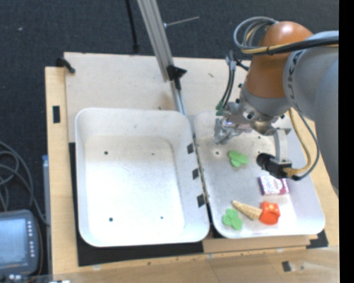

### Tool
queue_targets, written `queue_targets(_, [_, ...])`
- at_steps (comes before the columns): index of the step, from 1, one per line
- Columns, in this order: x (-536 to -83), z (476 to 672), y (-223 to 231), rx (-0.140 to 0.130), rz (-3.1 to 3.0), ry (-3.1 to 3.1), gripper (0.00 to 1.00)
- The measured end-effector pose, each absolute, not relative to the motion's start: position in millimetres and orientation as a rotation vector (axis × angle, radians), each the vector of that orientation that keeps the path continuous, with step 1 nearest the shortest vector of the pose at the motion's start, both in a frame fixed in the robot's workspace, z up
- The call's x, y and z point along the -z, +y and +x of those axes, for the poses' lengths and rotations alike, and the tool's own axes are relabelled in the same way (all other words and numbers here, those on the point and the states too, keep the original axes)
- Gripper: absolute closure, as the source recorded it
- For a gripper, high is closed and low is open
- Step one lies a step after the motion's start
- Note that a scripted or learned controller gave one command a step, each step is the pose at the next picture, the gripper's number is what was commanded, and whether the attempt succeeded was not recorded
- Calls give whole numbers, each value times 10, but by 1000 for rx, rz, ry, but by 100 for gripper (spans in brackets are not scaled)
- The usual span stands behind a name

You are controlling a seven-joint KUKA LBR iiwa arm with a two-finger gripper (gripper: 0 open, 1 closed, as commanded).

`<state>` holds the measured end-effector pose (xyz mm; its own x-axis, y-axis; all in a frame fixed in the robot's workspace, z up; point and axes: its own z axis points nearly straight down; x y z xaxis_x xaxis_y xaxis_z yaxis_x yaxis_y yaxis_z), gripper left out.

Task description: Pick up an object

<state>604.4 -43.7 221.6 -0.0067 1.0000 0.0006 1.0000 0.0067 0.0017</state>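
Overhead, the gripper (223, 131) hung low at the upper left corner of the right bin (310, 217), apart from every object, and whether it was open or closed could not be told from the blurred metal under the orange-banded wrist. Below it lay a green piece (238, 158), a purple-and-white packet (272, 185) partly behind a black fitting on the arm's cable, a cone (245, 209), a red-orange piece (269, 213) and another green piece (232, 219); the left bin (88, 122) sat beside it on the desk (118, 75).

Two white bins (135, 119) on bench (106, 75)
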Motion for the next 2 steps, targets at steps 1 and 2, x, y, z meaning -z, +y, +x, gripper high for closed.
queue_targets(1, [-2358, 6194, 28, -6, 2213, 2229, 100])
queue_targets(2, [-2369, 6332, 506, -4, 2213, 2229, 100])
